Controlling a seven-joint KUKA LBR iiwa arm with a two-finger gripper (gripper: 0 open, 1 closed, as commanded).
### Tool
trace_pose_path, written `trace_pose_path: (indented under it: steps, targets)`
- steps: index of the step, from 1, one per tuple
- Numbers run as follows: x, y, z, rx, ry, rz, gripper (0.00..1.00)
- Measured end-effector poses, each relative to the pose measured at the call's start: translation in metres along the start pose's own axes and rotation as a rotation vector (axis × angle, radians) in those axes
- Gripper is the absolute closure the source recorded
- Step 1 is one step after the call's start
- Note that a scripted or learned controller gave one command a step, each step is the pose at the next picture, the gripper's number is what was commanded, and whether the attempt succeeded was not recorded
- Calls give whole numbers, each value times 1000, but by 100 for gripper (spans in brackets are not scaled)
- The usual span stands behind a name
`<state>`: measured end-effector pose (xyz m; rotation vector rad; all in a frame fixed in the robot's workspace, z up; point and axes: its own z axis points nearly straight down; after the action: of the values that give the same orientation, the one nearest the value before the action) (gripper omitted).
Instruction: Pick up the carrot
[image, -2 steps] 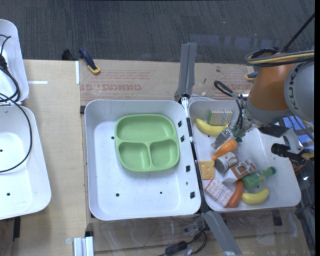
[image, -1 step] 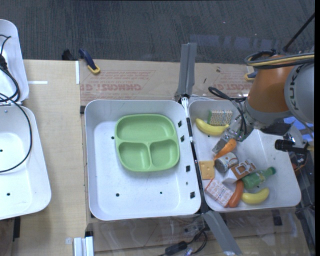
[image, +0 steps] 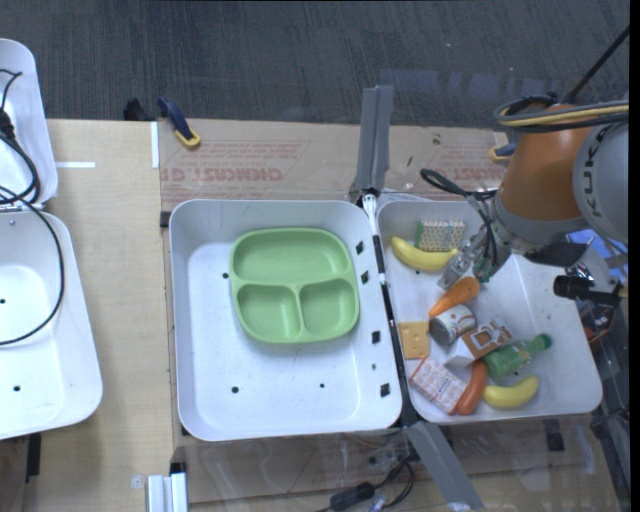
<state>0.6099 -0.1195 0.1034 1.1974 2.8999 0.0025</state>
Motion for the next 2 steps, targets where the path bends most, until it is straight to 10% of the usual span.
trace_pose_path:
  steps: [1, 2]
  targets:
    - [-24, -5, 11, 2, 1, 169, 100]
    - [-24, -5, 11, 2, 1, 169, 0]
